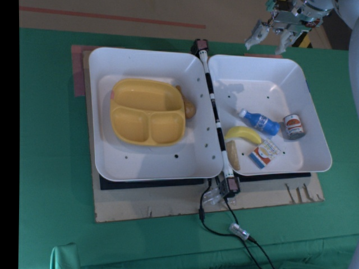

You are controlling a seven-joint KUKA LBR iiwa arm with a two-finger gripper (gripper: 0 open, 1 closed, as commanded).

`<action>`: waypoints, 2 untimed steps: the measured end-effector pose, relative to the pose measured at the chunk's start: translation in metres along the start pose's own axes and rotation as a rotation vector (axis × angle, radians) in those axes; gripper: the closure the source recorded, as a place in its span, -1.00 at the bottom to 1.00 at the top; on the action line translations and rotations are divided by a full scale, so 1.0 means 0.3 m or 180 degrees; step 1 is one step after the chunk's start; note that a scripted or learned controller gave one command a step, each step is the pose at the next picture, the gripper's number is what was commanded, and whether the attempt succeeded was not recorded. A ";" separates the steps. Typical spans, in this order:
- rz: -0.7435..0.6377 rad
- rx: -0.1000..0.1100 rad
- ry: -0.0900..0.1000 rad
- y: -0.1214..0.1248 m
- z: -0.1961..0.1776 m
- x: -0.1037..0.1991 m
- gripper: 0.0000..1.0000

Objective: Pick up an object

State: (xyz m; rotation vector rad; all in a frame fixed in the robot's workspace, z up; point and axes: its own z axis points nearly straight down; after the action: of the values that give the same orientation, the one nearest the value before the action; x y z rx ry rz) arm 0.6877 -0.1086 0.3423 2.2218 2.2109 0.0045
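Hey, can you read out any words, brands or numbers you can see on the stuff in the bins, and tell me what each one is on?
None can be read.
Blue bottle: white label, print too small.
Can: red and white label, blurred.
Small carton: red, blue and white print, no legible words.
Banana, yellow tray: no writing seen.

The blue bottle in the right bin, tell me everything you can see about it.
The blue bottle is small, seemingly plastic, with a blue body, a white cap and a white label band. It lies on its side on the floor of the right bin, slanted, cap toward the upper left. Its lower side appears to meet or nearly meet the banana below it; the can stands apart on its right. The pincer hangs above the bin's far rim, away from it.
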 end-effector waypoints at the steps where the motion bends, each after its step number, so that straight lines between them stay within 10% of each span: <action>1: 0.0006 0.0002 -0.0012 0.018 0.193 -0.058 -1.00; 2: 0.0010 -0.0002 -0.0008 -0.224 0.321 -0.072 -1.00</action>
State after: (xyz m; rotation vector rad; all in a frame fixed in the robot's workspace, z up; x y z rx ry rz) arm 0.6210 -0.1302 0.2456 2.2238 2.2058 0.0023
